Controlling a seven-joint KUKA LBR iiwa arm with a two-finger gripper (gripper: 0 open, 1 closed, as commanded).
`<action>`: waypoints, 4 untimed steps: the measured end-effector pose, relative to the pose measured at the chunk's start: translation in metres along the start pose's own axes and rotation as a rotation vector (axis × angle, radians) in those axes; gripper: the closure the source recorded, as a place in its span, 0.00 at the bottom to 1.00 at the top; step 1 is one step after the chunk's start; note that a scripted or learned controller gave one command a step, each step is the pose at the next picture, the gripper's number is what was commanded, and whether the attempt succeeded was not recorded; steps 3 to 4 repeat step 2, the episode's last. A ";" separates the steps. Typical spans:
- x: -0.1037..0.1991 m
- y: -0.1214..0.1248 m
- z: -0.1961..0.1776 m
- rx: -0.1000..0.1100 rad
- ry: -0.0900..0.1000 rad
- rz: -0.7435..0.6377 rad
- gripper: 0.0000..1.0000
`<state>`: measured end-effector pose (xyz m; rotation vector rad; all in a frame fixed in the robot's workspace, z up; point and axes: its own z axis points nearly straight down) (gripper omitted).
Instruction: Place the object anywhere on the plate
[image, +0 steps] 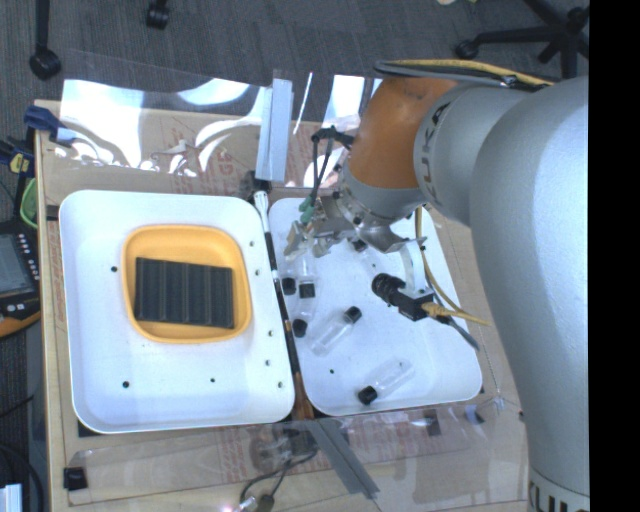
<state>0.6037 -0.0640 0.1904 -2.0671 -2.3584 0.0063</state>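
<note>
While the yellow rounded plate with a dark ribbed insert (186, 283) sits in the left white bin (90, 360), the gripper (305, 240) hovers over the right white bin (450, 375) near clear black-capped vials (335, 330); whether it grasps anything, I cannot tell.

The left bin (90, 300) has open floor all round the yellow plate (185, 283), which sits mid-bin with a dark ribbed insert (186, 293) on it. The right bin (455, 385) is crowded: the arm (480, 170) covers its far and right parts, with the gripper (305, 240) low at the far left corner. Small clear vials (335, 330) and black caps (300, 289) lie scattered across its middle and near floor. A raised rim (283, 330) divides the two bins.
</note>
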 end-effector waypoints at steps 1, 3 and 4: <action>0.048 0.001 0.000 0.000 0.000 -0.219 1.00; 0.047 0.001 0.000 0.000 -0.001 -0.218 0.00; 0.047 0.001 0.000 0.000 -0.001 -0.218 0.00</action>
